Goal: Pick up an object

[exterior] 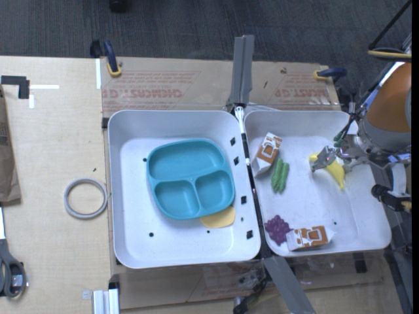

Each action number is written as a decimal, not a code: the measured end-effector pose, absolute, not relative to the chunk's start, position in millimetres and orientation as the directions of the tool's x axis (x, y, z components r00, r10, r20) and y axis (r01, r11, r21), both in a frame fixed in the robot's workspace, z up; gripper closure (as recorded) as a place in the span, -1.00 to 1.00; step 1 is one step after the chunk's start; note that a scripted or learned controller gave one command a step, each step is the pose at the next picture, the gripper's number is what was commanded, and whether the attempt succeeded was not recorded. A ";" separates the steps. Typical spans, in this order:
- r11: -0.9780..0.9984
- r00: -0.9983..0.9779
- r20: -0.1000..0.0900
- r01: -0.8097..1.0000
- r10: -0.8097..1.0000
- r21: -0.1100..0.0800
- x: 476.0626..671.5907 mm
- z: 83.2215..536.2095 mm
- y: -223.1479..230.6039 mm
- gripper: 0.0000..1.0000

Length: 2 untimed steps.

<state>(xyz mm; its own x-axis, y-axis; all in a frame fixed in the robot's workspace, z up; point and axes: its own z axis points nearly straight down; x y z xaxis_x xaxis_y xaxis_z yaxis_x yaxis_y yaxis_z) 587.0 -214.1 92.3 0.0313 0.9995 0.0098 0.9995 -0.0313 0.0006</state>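
Where the arm reaches into the right bin (366,237), the gripper (325,159) is seen at a yellow banana (336,172), apparently touching it; whether its jaws are apart cannot be told.

The arm (393,103) runs off the right edge, so most of it's cut. A yellow thing (220,218) pokes out from under the blue divided plate (190,178), mostly covered, can't tell what it is. Scissors (12,275) and a brown bag (8,156) get clipped by the left edge.
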 end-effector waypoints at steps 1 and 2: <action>-0.034 0.034 0.004 0.999 0.999 0.001 586.7 101.6 -216.4 1.00; -0.176 0.176 -0.001 0.984 0.984 0.000 598.8 213.2 -163.9 1.00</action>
